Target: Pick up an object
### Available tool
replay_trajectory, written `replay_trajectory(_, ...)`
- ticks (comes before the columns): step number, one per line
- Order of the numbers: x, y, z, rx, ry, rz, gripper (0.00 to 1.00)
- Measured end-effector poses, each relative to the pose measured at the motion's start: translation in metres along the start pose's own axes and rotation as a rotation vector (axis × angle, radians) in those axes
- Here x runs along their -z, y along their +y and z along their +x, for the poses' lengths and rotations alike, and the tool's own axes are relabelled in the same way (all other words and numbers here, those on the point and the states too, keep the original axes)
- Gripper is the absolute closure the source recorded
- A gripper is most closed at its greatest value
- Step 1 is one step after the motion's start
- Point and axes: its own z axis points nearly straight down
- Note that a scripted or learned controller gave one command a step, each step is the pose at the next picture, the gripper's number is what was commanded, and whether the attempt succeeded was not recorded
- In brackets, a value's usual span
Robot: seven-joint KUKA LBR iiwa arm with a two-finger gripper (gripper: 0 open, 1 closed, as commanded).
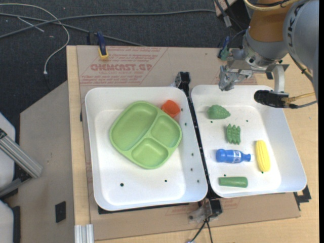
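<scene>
toys are sitting spread apart in the right bin (296,151), so you are getting room to grab one. the gripper (226,85) is hanging at the upper right of the frame, above the green lump (218,112), holding nothing; i cannot tell its grip.

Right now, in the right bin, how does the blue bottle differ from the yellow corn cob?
The blue bottle lies crosswise in the bin with its cap pointing right; the yellow corn cob lies lengthwise, nearly at a right angle to it. The bottle is smooth with a white label; the corn is ribbed and plain. Both lie flat in the right bin, side by side.
</scene>
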Motion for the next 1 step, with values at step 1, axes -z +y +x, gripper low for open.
replay_trajectory(1,-0.0049,-0.0054,0.0635,0.000,0.002,0.005,1.00)
